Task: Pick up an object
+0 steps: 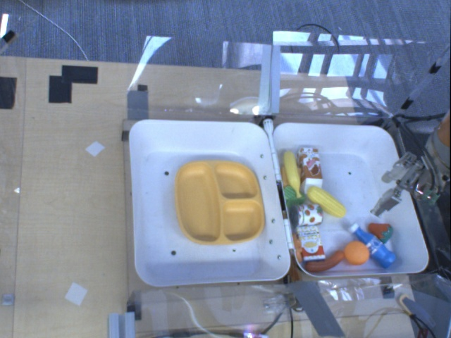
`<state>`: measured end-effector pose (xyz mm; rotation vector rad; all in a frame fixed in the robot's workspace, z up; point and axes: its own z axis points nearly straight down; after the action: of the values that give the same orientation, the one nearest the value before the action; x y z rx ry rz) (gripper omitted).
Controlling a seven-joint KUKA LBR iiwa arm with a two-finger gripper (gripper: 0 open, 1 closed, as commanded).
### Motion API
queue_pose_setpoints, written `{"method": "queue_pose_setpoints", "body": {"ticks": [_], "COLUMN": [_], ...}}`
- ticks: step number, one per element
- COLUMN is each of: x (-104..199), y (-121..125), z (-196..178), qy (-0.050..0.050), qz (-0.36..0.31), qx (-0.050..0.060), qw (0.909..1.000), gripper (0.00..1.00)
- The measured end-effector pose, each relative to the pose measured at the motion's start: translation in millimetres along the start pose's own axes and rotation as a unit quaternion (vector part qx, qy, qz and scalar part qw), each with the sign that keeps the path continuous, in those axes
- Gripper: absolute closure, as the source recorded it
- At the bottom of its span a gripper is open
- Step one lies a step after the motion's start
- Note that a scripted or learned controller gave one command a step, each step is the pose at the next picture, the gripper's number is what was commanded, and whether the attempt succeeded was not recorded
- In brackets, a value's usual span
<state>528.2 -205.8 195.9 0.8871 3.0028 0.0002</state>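
The right bin (pixel 352 143) holds several toy foods. A yellow corn cob (pixel 325 201) lies near its middle, beside a yellow banana (pixel 289 172) and a small carton (pixel 309 162) along the left wall. An orange (pixel 357 253), a blue bottle (pixel 374 246), a red piece (pixel 381 229) and a brown sausage (pixel 323 262) sit at the front. My gripper (pixel 394 186) hangs over the bin's right side, open, with nothing between its fingers. It is right of the corn and above the blue bottle.
The left bin (pixel 151 189) carries a yellow divided plate (pixel 218 201). Two more cartons (pixel 309 217) (pixel 311 245) lie along the divider between the bins. Clear panels and cables stand behind and in front of the bins.
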Motion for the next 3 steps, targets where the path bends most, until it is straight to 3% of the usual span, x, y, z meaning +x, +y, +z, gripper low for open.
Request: {"method": "queue_pose_setpoints", "body": {"ticks": [1, 2, 3], "x": [-44.0, -17.9, 8.5], "y": [46.1, 21.0, 29.2], "z": [45.0, 107.9, 55.0], "qy": [0.002, 0.000, 0.001], "qz": [0.232, 0.436, 0.498], "qx": [0.001, 0.000, 0.001], "qw": [0.9728, 0.9000, 0.8670], "gripper": [0.00, 0.00, 0.00]}}
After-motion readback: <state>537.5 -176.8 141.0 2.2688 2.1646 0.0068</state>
